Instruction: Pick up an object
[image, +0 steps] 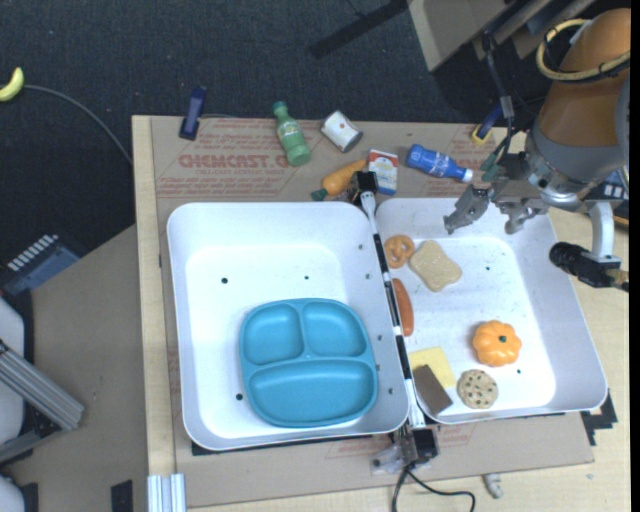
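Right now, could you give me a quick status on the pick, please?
Gripper open, over right bin's far edge, holding nothing. Bread slice nearest, untouched. Nothing blocking.

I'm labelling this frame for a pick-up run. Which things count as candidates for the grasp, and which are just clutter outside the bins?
In play, in the right bin below the gripper:
pretzel
bread slice
sausage
orange pumpkin
cookie
yellow cheese slice

Lying about:
green bottle
blue bottle
small carton
white can
blue divided plate, left bin
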